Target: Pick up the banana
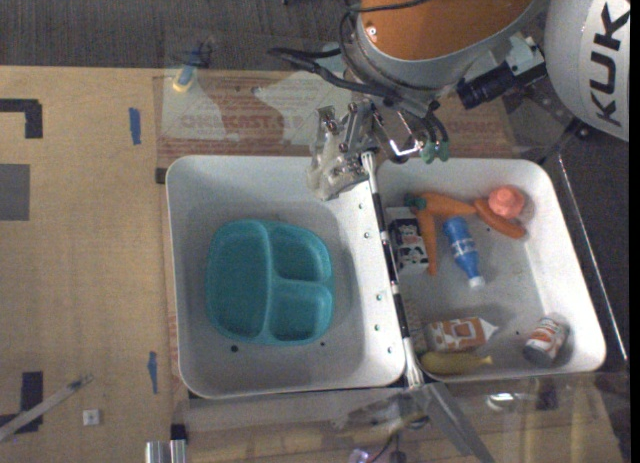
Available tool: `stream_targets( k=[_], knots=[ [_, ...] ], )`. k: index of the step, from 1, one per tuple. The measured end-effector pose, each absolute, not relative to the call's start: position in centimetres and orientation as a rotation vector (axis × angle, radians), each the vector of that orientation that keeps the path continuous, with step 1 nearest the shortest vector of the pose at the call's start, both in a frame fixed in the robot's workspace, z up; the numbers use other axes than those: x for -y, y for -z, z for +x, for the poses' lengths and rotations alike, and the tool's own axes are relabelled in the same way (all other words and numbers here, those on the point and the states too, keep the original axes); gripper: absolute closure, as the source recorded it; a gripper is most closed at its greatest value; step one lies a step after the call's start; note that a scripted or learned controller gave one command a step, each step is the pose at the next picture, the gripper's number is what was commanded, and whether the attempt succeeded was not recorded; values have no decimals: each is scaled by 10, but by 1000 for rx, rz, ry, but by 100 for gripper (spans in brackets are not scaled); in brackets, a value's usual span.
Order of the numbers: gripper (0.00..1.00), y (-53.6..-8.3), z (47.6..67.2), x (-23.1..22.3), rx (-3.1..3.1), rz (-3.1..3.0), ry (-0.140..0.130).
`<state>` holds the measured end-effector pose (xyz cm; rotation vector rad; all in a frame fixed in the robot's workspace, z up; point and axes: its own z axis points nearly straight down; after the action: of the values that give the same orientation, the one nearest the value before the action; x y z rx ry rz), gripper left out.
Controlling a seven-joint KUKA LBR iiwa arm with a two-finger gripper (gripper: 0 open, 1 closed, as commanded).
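The banana (456, 361) is seen in the right bin (560, 213), lying flat against that bin's near wall, close to the corner it shares with the divider between the two bins. Its long axis runs roughly left to right across the view, parallel to the near rim, with a small carton (459, 333) just beside it on the far side and a can (545, 340) set further along toward the right. The gripper (345, 156) is held over the far rim of the bins, about where the left bin (190, 251) meets the right one, so the banana lies well apart from it, toward the camera and slightly to the right. Whether the gripper is spread or pressed together cannot be told (the metal parts there blur into the pale rim below them), and nothing is visibly carried by it. The move ahead is judged to turn on that one offset: the arm would have to be brought nearly the full depth of the bin toward the near wall, and the grasp would probably need to be set across the fruit's short axis, that is, in the near-to-far direction. The wall on one side and the carton on the other are likely to leave little room. A teal divided plate (268, 281) rests in the left bin, out of the way.
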<state>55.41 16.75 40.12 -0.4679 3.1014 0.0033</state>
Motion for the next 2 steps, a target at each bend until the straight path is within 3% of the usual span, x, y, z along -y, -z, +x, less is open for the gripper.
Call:
stream_targets(
  k=[1,2],
  knots=[
    [100,-379,587,-190,-2876,-1239,-3],
    [100,-375,591,-214,-2759,-1481,-3]
  ],
)
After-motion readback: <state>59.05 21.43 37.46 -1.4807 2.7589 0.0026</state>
